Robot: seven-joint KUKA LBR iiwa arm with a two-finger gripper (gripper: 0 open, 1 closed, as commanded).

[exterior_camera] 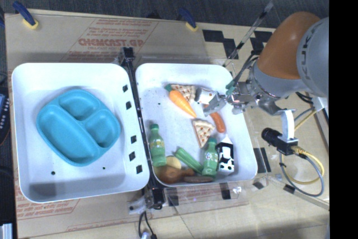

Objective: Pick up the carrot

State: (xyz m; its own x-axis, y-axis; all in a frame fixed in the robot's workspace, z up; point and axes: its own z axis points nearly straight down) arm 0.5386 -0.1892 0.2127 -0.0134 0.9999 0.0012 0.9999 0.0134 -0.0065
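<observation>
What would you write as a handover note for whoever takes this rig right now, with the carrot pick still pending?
Pincer: over the upper right part of the right bin, just right of the carrot; whether it is open or shut cannot be read here, and nothing is seen held.
Carrot: lying in the right bin, tilted, its thick end next to a pizza slice near the far wall.
Nearby: a small orange sausage to the right, a second pizza slice below.
Left bin: holds a blue divided tray.
Done: approach to the carrot's area.
Left: grasp and lift the carrot.
</observation>
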